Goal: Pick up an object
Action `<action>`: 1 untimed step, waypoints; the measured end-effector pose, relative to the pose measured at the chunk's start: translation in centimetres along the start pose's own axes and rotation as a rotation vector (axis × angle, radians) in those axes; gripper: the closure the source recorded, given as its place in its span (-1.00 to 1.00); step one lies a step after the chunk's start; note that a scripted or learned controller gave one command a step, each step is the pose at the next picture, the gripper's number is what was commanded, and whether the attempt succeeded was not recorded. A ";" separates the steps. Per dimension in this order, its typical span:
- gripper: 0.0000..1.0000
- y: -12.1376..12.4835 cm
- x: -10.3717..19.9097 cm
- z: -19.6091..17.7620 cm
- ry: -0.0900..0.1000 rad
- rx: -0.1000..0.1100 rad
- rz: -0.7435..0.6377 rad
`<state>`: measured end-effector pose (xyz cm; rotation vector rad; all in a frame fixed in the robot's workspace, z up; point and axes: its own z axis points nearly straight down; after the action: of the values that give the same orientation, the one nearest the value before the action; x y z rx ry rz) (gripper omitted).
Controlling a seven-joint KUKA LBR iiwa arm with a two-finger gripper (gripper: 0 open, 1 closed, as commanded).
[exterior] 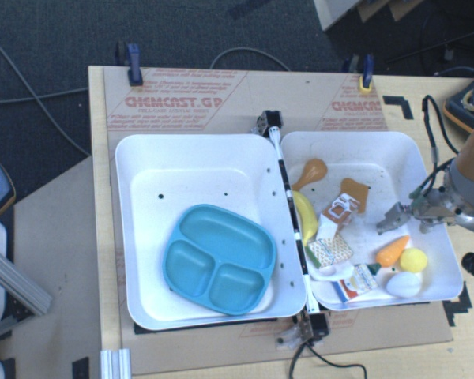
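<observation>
The right bin (395, 144) holds several small items. Along its left wall lies a yellow banana (304, 215), with a tan pear-shaped piece (310, 171) behind it. Near the middle are a brown box (353, 194), a small red-and-white carton (341, 210) and a checkered packet (329, 251). At the front right sit an orange carrot (392, 251), a yellow lemon (414, 260), a white egg (403, 283) and a tube (354, 282). My gripper (403, 214) reaches in from the right, just above and behind the carrot. It is open, with nothing between its fingers.
The left bin (142, 164) holds a blue divided plate (217, 257). Black clips (269, 121) join the two bins at the back and the front. Cables run along the right side of the bench near the arm.
</observation>
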<state>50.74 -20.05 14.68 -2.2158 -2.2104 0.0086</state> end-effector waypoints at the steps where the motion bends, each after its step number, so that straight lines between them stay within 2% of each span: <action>1: -1.00 -2.7 1.9 6.6 -0.001 -0.005 -0.002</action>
<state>48.01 -18.08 8.10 -2.2171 -2.2149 0.0034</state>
